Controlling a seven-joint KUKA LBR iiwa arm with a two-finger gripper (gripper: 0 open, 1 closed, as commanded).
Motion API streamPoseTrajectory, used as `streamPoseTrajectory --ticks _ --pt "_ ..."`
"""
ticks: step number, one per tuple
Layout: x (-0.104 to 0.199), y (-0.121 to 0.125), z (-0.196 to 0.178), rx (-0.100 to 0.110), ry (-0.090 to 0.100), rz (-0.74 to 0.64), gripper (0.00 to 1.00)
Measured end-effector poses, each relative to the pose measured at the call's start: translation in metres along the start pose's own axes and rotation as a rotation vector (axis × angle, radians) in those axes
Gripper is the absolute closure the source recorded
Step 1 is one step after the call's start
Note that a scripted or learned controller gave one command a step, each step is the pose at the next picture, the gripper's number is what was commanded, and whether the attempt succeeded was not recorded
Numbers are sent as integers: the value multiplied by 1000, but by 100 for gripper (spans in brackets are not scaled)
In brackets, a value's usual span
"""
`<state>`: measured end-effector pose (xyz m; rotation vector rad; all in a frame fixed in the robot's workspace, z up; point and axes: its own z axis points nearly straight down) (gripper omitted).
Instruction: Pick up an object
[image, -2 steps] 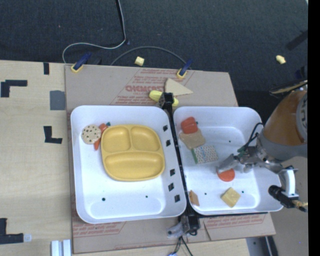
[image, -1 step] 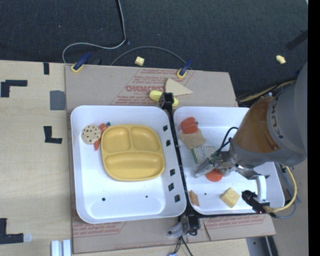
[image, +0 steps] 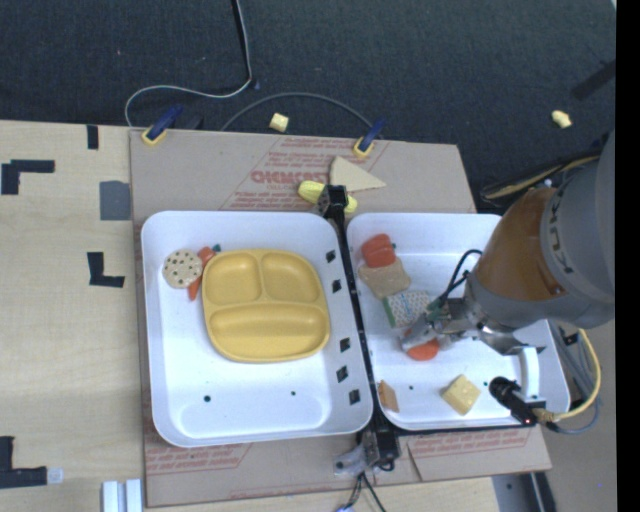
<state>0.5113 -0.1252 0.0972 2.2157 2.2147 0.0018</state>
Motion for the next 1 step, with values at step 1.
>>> streamPoseTrajectory --ticks 1 --pt "100 11 -93 0 9 -12 100"
